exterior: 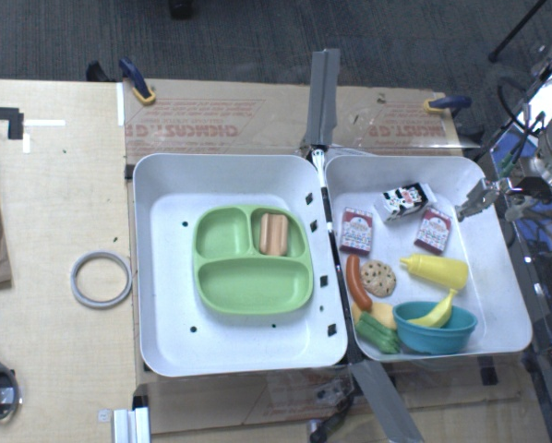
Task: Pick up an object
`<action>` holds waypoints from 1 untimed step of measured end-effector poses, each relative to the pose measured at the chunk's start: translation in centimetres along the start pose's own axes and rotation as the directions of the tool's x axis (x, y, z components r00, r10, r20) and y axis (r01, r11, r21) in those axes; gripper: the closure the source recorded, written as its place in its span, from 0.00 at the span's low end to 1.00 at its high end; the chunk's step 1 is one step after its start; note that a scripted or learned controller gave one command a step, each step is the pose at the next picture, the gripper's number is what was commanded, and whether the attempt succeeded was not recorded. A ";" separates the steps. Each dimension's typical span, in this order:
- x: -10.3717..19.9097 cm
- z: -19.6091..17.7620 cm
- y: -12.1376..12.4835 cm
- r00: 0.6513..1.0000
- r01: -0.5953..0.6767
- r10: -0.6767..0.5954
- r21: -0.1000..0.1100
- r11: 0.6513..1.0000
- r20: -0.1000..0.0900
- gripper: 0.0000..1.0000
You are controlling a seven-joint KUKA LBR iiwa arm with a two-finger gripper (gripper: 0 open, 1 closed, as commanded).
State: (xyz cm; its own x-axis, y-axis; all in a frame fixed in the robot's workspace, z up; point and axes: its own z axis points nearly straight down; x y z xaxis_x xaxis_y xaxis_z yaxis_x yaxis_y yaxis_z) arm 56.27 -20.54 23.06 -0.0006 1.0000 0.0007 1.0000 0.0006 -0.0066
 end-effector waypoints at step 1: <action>1.8 8.5 -4.3 0.997 0.073 -0.073 -0.001 0.997 -0.001 0.00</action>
State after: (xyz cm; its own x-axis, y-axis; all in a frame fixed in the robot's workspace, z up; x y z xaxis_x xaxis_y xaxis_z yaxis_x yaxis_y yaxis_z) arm 51.89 -18.72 14.56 -0.0735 0.9973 0.0019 0.9973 0.0735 -0.0057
